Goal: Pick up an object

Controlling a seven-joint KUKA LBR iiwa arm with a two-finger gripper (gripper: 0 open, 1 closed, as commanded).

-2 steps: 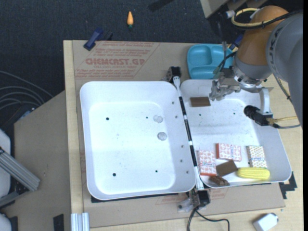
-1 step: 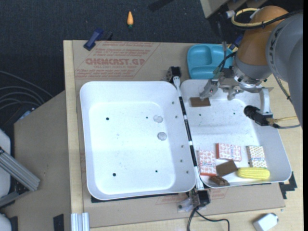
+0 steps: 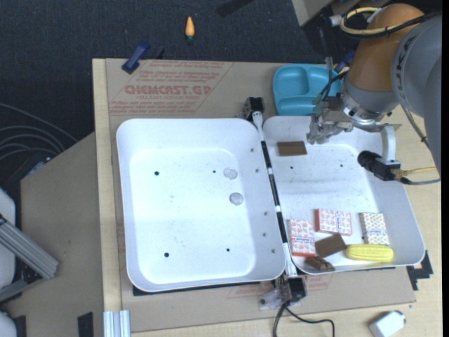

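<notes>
A flat brown block (image 3: 291, 148) lay in the right bin (image 3: 393, 195), near its far left corner, its long axis running left to right. The gripper (image 3: 320, 133) hung just right of it, holding nothing; how wide it stood could not be told.

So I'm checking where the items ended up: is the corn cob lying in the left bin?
No, the corn cob lies in the right bin, near its front edge beside the small boxes.
</notes>
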